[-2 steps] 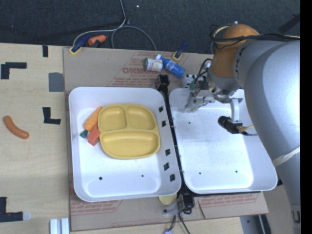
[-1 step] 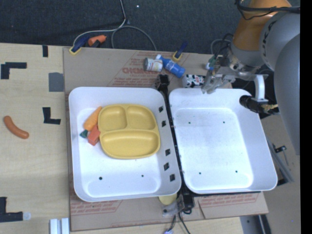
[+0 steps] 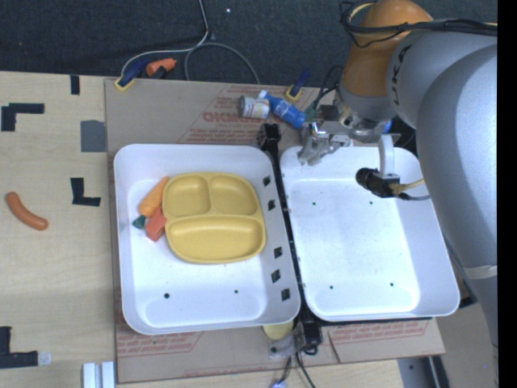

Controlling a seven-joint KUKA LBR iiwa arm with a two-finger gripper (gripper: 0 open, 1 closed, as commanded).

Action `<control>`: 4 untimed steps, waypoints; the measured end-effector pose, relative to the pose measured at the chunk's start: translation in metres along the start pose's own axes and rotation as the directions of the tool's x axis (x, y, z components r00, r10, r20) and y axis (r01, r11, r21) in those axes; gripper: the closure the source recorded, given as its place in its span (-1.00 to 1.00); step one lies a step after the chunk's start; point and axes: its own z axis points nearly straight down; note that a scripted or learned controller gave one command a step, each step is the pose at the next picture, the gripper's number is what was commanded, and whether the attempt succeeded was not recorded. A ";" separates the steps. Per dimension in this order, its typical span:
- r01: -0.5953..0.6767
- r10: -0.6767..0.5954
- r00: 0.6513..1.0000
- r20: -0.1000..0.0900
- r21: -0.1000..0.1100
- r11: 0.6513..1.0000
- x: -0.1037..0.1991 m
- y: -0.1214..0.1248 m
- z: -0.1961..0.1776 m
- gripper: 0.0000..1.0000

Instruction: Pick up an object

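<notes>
Counting two bins [image 3: 129,217], one plate [image 3: 214,217]

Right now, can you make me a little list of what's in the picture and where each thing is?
left bin: holds a yellow plate with three sections
carrot: in left bin, against the plate's left edge
right bin: white, with small dark dots
gripper: over the right bin's far edge, holding nothing that I can see
sausage: on the bench, left of both bins
</notes>
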 end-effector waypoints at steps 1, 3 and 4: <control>0.003 -0.003 1.000 -0.002 -0.004 1.000 0.067 0.001 -0.028 1.00; 0.004 -0.004 1.000 -0.001 0.000 1.000 0.090 0.000 0.001 1.00; -0.010 0.010 1.000 0.003 -0.001 1.000 -0.002 0.000 -0.009 1.00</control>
